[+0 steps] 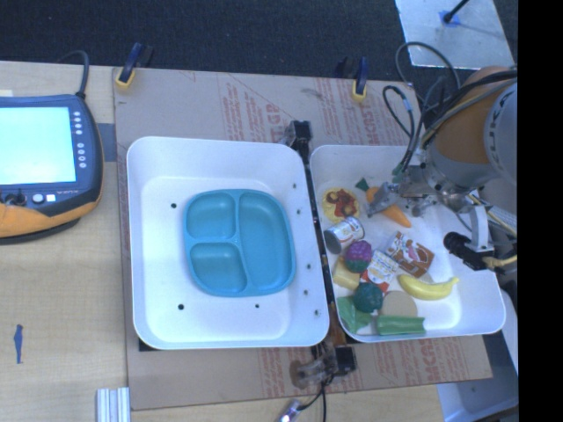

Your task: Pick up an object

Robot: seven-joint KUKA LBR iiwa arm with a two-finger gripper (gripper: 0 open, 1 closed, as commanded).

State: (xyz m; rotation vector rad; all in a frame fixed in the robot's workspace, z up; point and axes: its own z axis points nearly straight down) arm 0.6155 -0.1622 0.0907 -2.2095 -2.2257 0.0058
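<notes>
the pincer (398, 192), its state impossible to tell, sits over the orange carrot (395, 212) at the upper part of the right bin (479, 310), where the closely packed toy food could make it slip or snag a neighbour.

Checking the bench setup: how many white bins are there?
2. The left bin holds a blue divided plate; the right bin beside it holds small toy foods, with the arm reaching in.

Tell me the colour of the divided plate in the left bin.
Light blue, seen clearly in the camera view: the divided plate lies in the left bin.
</notes>
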